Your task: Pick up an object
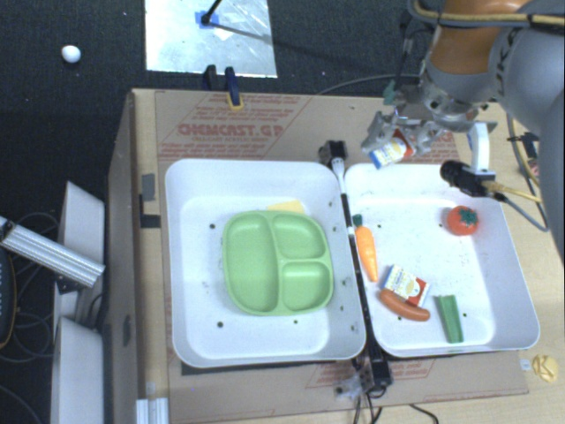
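The gripper [395,145] pinches a small blue-and-white box [388,154] – lifted just past the right bin [521,325] (at its far edge). It looks light and stiff – best held by its flat sides.

A dark, speckled floor [79,113] surrounds the counter [256,122], whose brown board top carries red printed lettering. Beyond its far edge a shiny silver sheet [212,34] lies flat on the floor, and a small white ball [71,54] rests well apart to the left. Pale metal framing [62,263] stands along the counter's left side
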Controlling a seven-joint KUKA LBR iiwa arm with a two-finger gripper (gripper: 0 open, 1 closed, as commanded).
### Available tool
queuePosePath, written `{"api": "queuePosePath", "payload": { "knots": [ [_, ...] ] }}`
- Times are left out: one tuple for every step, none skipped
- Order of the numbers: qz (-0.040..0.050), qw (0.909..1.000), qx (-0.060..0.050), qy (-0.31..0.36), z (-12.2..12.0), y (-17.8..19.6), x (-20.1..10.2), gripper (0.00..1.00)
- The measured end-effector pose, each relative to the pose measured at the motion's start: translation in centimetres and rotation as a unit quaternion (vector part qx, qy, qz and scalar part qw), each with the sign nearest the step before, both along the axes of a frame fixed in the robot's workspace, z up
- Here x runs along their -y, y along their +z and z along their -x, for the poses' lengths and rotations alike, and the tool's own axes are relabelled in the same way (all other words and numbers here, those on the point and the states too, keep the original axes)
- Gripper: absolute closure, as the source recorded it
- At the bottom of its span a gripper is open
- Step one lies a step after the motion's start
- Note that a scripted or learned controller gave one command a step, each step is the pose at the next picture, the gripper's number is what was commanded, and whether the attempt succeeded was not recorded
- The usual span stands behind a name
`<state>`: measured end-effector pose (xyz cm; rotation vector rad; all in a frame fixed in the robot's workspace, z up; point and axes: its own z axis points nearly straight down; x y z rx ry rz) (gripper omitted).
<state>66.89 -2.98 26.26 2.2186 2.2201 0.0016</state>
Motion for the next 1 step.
{"api": "queuePosePath", "payload": {
  "knots": [
    [0.0,1.0,0.0,0.0,0.0,0.0,1.66,1.0]
  ]
}}
